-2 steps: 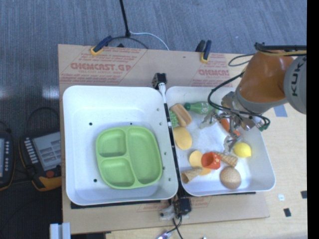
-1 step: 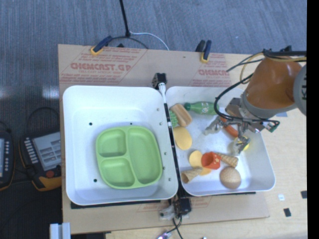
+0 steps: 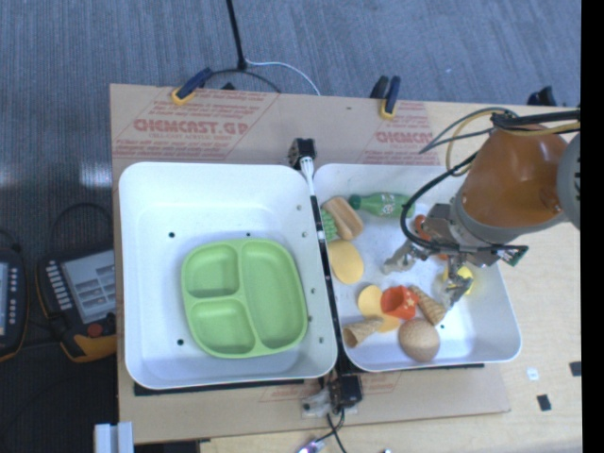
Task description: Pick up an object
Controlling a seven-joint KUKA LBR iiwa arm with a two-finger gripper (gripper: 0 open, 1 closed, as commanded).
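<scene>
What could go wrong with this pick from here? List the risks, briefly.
1. The toys in the right bin are crowded: the red piece, a cone and the tan ball touch or nearly touch, so the pincer may nudge neighbours or catch two at once.
2. The black cables looping by the arm's wrist hang above that bin and might snag.
</scene>
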